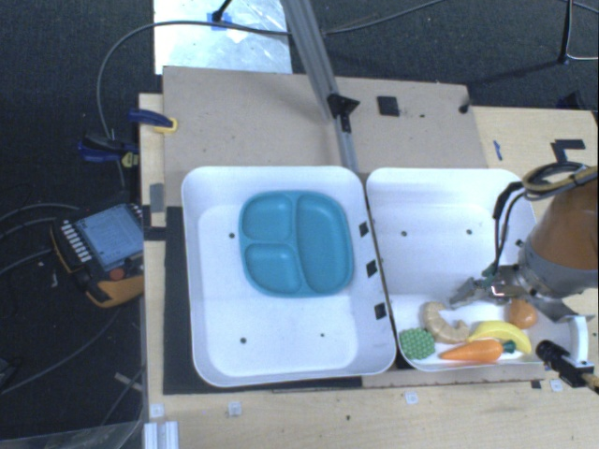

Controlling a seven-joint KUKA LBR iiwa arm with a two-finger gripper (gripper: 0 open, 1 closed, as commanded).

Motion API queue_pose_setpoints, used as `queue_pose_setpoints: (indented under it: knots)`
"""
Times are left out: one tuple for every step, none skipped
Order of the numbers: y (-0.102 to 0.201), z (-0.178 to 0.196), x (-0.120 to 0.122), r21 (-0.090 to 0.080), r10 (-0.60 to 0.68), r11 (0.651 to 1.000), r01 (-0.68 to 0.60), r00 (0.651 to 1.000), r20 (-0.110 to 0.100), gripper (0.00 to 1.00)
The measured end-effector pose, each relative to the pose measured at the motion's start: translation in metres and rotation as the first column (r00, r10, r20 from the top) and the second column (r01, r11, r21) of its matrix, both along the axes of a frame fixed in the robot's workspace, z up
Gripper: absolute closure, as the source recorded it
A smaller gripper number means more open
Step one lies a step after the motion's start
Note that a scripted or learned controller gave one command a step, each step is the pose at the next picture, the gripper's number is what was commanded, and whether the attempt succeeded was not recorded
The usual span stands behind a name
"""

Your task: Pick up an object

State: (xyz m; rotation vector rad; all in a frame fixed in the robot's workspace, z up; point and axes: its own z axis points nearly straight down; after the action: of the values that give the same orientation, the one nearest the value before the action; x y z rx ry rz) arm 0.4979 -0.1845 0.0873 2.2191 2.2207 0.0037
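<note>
Two bins (281, 363), one blue plate (297, 243), five foods (477, 337); gripper (496, 288) state unclear.

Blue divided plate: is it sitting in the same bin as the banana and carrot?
No. The blue divided plate lies in the left bin, while the banana and carrot lie in the right bin.
</note>
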Motion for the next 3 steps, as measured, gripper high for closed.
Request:
queue_pose_setpoints:
  knots:
    - [0.000, 0.012, 0.003, -0.003, -0.001, 1.000, 0.001, 1.000, 0.009, 1.00]
    - [-0.009, 0.073, 0.006, -0.003, 0.003, 1.000, -0.003, 1.000, 0.004, 1.00]
    - [-0.005, 0.117, 0.007, -0.002, 0.004, 1.000, -0.004, 1.000, 0.003, 1.00]
